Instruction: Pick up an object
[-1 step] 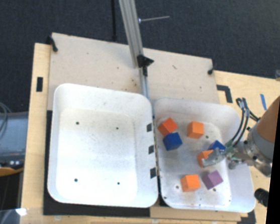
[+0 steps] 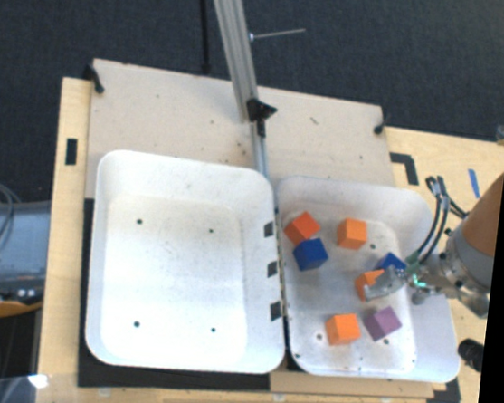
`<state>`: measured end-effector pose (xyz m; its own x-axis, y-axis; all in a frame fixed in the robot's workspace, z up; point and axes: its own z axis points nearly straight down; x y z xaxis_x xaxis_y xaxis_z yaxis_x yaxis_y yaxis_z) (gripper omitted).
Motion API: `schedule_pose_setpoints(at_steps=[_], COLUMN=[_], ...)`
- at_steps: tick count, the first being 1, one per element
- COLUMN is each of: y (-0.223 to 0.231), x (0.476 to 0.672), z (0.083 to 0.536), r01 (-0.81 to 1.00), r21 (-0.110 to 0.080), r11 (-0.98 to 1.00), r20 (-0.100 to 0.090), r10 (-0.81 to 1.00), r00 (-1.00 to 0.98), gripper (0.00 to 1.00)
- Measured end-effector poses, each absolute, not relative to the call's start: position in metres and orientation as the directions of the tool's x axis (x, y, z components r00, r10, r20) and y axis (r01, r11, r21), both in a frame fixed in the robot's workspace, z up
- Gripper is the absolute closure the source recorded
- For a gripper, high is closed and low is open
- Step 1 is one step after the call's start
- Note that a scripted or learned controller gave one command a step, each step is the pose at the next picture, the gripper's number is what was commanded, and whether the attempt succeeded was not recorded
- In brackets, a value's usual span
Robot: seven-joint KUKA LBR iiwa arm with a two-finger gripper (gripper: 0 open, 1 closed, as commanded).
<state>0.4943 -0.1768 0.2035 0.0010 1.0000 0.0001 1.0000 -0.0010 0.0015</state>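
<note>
Nearest, along the lower rim of the right bin (image 2: 429, 359): an orange cube (image 2: 342, 328) and a purple cube (image 2: 382, 322) side by side, bare white floor around them. Further in, the hand (image 2: 395, 279) low over a small orange block (image 2: 369, 282) beside a blue block (image 2: 393, 263), grip impossible to tell; a blue cube (image 2: 310, 253) touching an orange cube (image 2: 302, 227), another orange cube (image 2: 352, 233) apart. Left bin (image 2: 181, 260) speckled white, then pale wooden tabletop (image 2: 235, 116), slanting metal rail (image 2: 235, 39), dark carpet (image 2: 94, 3).
</note>
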Motion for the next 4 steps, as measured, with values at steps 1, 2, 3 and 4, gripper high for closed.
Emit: schedule_pose_setpoints(at_steps=[1,2,3,4], y=[-0.184,-0.179,-0.181,-0.183], x=[0.489,0.493,0.495,0.496], z=[0.158,0.105,0.099,0.110], r01=[1.000,1.000,1.000,1.000], r21=[-0.004,0.007,0.006,0.011], r11=[-0.001,-0.005,-0.004,-0.011], r20=[0.000,-0.008,-0.004,-0.005], r10=[1.000,1.000,1.000,1.000], r00=[0.001,0.005,0.004,0.011], gripper=[0.00,0.00,0.00,1.00])
